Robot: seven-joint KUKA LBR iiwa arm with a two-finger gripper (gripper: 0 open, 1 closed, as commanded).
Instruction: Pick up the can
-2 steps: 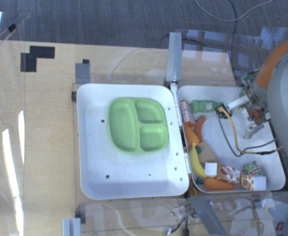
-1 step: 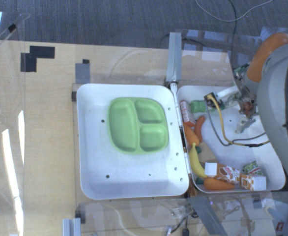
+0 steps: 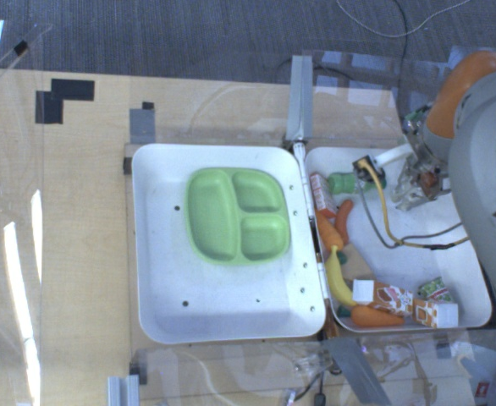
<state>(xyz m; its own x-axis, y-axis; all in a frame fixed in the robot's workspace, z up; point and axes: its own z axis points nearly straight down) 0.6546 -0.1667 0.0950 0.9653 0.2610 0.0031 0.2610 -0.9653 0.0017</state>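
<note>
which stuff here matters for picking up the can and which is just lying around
For the job:
- can, lying against the right bin's left wall
- tool, over the right bin

Just lying about:
- green divided plate in the left bin
- banana
- carrots
- small cartons
- green bottle

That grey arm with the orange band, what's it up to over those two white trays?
The arm reaches from the right over the right bin, its gripper hovering near the bin's far end. Toy food lies along that bin's left and near edges: a banana, carrots, small cartons. The left bin holds a green divided plate.
</note>
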